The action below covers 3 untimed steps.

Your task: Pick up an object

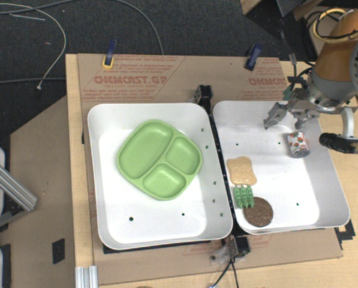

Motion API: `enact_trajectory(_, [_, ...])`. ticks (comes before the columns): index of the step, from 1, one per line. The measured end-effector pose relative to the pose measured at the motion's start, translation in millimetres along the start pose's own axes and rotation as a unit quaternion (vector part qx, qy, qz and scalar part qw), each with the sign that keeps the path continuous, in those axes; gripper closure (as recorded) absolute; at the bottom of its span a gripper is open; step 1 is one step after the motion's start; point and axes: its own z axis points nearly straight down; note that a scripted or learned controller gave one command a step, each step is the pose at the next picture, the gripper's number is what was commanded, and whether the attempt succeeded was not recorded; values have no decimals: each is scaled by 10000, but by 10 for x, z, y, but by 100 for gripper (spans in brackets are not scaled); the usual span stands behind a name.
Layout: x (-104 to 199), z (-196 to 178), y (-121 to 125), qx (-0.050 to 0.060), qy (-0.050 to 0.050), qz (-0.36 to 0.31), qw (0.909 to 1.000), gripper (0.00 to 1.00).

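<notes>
Two shallow white bins sit side by side on a worktop (pixel 167 71) covered with brown printed cardboard. The left white bin (pixel 107 215) carries a light green plastic plate with three compartments (pixel 159 159), lying roughly in the bin's middle and turned at a slant to the bin's edges.

The right white bin (pixel 322 197) carries four small things. A small white cylindrical can with red markings (pixel 297 143) lies on its side near the bin's far right part. Close to the bin's left wall lies a tan, bread-like flat piece (pixel 241 170); just below it, touching or almost touching, is a small green ridged piece (pixel 243 195), and beside that, at the bin's near edge, a dark brown round disc (pixel 259 212).

The grey arm with its orange band (pixel 340 47) reaches in from the right, over the far right corner of the right bin. Its hand (pixel 289 118) hangs above the bin floor with its two fingers spread apart and nothing between them. The can lies just beside the hand's right finger, a little nearer the camera, not gripped.
</notes>
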Motion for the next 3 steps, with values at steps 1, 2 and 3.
enact_trajectory(1, [14,625,-13,17,23,1,10000,0])
enact_trajectory(2, [9,475,3,-12,6,-4,10000,100])
enact_trajectory(3, [-56,12,33,-41,-16,6,10000,100])
